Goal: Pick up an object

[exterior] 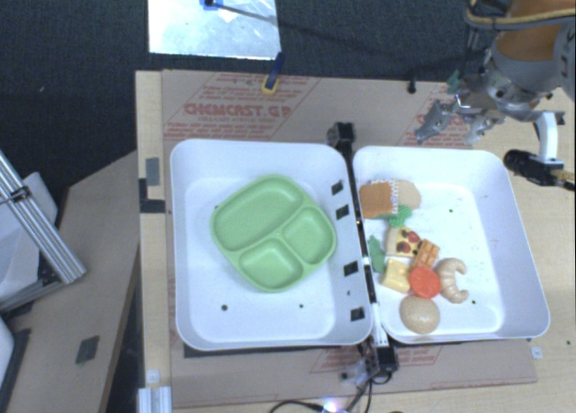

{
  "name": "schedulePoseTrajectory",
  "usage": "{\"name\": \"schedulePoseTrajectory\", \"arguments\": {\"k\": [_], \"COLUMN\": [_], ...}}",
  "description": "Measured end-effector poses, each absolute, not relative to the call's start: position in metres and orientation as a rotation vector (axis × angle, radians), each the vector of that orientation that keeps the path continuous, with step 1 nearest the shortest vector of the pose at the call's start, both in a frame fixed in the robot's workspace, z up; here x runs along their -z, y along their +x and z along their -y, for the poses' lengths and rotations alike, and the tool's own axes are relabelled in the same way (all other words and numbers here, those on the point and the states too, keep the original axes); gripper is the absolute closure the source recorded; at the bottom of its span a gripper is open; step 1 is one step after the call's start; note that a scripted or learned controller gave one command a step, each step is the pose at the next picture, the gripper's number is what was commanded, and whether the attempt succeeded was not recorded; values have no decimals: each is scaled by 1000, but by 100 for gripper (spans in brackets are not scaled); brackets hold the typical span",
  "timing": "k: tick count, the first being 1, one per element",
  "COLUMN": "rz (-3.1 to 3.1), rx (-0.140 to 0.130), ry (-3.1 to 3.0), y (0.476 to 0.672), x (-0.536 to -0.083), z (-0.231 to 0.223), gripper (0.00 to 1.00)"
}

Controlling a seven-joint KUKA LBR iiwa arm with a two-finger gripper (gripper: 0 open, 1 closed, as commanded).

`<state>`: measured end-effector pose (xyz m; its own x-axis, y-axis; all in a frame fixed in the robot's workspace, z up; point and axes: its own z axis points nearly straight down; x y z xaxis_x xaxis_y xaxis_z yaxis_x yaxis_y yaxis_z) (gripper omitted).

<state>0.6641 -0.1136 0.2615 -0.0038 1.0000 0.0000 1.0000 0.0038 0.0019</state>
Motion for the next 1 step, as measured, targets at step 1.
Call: {"name": "schedulePoseTrajectory", "arguments": {"k": [1], "rz": [-2222], "rx": [1], "ry": [2220], "y": [661], "x": [-219], "z": [118], "gripper": [0]}}
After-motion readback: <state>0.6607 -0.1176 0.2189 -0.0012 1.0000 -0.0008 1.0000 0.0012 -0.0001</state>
